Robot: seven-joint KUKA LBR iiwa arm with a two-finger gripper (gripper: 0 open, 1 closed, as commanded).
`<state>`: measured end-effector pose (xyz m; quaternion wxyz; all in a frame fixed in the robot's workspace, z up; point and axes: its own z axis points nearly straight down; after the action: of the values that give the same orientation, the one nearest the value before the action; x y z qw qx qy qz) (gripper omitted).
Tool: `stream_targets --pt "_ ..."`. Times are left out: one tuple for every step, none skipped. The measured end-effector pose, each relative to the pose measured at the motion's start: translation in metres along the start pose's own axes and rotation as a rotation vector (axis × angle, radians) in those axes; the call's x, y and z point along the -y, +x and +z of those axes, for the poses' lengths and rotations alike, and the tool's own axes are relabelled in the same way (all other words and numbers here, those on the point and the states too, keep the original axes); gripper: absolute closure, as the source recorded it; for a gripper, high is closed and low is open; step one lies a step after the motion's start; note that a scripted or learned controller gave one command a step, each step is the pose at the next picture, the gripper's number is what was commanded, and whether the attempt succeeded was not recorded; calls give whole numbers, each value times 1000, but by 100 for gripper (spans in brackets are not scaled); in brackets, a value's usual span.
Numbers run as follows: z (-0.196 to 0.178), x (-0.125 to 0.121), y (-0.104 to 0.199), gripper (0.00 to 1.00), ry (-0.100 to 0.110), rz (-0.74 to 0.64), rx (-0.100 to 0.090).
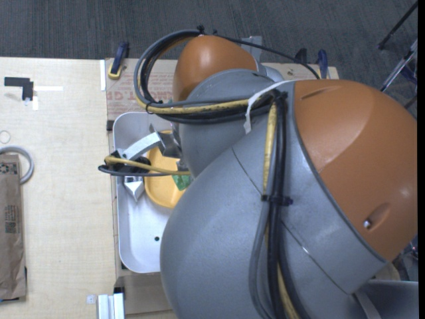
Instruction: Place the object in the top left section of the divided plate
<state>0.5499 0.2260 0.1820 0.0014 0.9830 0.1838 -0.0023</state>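
Overhead view of the surface [60, 178] with the arm [292, 198] reaching in from the view's right and bending low over a white bin [136, 244]. The arm's grey links and orange caps cover most of the bench, presumably because the wrist must descend steeply to reach the bin floor. The gripper [135, 185] sits just above the bin, at the left margin of a yellow divided plate [163, 190]. Whether it is apart, together or clamped on anything cannot be told, since the wrist hardware masks it.

Contents of the bin: the plate lies flat on the bin floor, its near and left rim exposed and the rest under the arm. The dividers and the top left section cannot be made out. A small green patch [180, 180] shows on the plate where the arm's edge cuts it off. It may be the task's object, already over or on the plate, but its shape and its section cannot be settled. The lower part of the bin floor is bare white apart from one dark speck [157, 238].

Outside the bin: a brown paper bag [10, 224] lies at the left edge of the surface, well apart from the bin. Blue clamps [119, 53] hold the printed cardboard [159, 85] behind the bin in place.
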Motion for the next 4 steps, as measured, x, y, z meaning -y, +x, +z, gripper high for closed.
stream_targets --pt "-5 -34 -55 100 0 94 0" --pt "29 -31 -61 100 1 58 1" --pt "-8 -119 -82 100 1 52 1" --pt "-75 -191 -29 100 1 106 0"
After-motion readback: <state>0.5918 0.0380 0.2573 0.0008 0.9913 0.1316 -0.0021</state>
